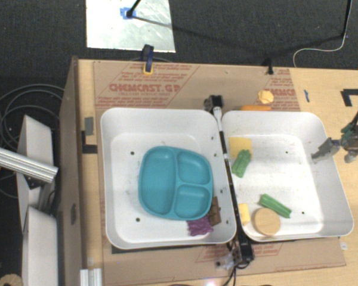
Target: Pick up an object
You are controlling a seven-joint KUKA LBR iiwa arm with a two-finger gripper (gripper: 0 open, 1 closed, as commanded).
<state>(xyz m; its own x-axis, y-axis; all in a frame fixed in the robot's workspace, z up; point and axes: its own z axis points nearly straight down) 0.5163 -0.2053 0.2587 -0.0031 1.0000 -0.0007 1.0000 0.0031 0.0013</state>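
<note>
Green pieces (275,205), a yellow block (239,145) and a wooden disc (267,222) lie in the right bin (322,177), none lifted. Gripper (340,148) at right frame edge, finger state unclear. Step: approach; next, descend over one object.

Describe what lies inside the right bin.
The right bin holds a yellow block, a green piece against it, another green piece, a tan disc and a small yellow piece. Whatever lies beneath them is hidden.

Bright, even overhead light — soft shadows, slight blur thru-out.
</note>
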